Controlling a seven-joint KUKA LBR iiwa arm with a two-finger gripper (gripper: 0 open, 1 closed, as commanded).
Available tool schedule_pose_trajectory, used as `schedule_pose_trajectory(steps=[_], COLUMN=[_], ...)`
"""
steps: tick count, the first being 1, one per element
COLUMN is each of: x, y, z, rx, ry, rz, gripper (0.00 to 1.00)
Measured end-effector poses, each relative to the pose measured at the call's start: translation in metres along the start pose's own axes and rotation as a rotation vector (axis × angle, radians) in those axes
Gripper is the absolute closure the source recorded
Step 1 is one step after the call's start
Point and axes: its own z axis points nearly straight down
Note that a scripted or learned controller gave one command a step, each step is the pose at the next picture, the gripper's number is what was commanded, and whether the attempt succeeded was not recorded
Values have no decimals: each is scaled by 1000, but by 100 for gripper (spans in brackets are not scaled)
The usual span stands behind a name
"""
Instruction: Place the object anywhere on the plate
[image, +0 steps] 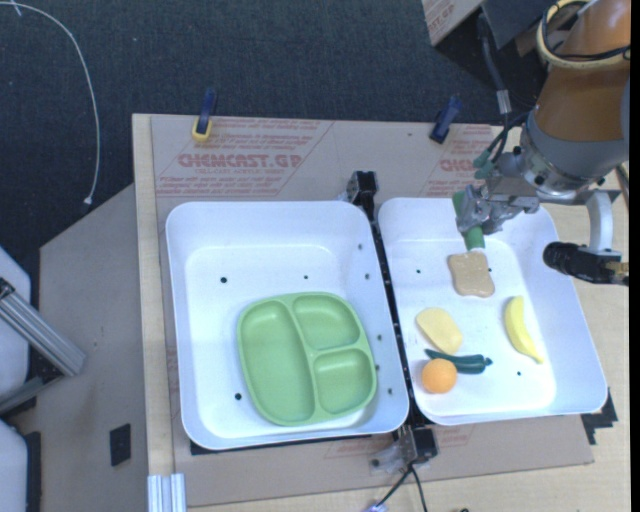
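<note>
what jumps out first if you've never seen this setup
The green plate with three compartments stands out, sitting low in the left bin. In the right bin lies a cluster of toy food: a tan bread slice, a yellow piece, an orange, a dark green pepper and a banana. The gripper hangs just above the bread slice, at that bin's far end.
</note>
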Motion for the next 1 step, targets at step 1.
schedule_pose_trajectory(steps=[1], x=[39], y=[-22], z=[6], rx=[0], ry=[-1], rz=[1], gripper=[100])
